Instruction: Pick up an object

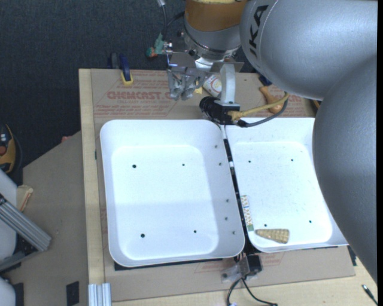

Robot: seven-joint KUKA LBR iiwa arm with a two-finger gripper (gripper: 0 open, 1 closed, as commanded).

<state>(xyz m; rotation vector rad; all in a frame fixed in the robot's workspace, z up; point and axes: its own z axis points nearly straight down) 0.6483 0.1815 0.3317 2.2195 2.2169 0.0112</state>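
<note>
The gripper [184,88] hangs at the far edge of the desk [149,98], and its fingers are too small and cluttered to tell whether they stand apart or closed, or whether anything sits between them. Above it, the orange band [212,13] is cut off by the top edge. To the right of the gripper the grey arm [335,89] runs out past the top and right edges and hides the far right corner of the right bin [281,179] and the desk beyond it. Nearer than the gripper, a small tan object [273,235] lies in that bin's front corner, too blurred to name. The printed strip [246,210] beside it cannot be read.
</note>
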